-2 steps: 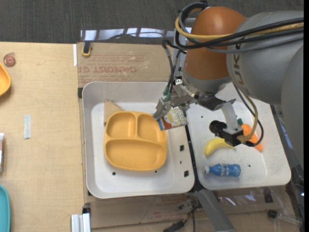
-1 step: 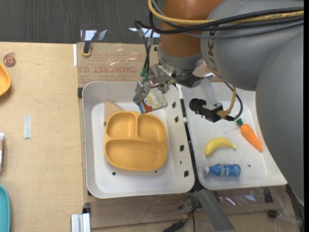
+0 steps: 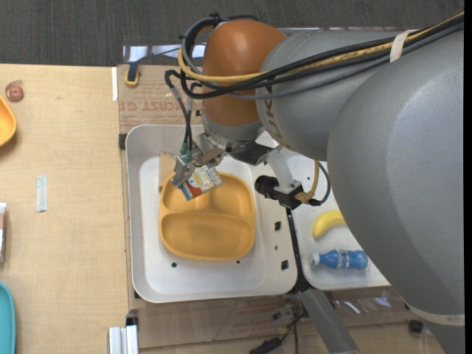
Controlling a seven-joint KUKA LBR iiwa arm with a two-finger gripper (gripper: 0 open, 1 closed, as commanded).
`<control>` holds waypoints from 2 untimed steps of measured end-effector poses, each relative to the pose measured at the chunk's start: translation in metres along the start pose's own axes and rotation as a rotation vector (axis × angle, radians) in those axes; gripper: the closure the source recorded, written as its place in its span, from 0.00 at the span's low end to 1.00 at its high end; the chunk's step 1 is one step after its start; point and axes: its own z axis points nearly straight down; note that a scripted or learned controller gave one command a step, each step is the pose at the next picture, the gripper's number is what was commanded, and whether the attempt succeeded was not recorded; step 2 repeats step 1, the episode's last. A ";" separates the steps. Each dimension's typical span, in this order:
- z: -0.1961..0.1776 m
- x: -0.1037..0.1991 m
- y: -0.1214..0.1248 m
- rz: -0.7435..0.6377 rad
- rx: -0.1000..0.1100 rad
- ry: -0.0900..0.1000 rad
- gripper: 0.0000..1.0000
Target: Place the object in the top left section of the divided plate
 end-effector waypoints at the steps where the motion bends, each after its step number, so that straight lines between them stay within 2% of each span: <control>1: 0.000 0.000 0.000 0.000 0.000 0.000 0.00; 2: 0.000 0.000 0.000 0.000 0.000 0.000 0.00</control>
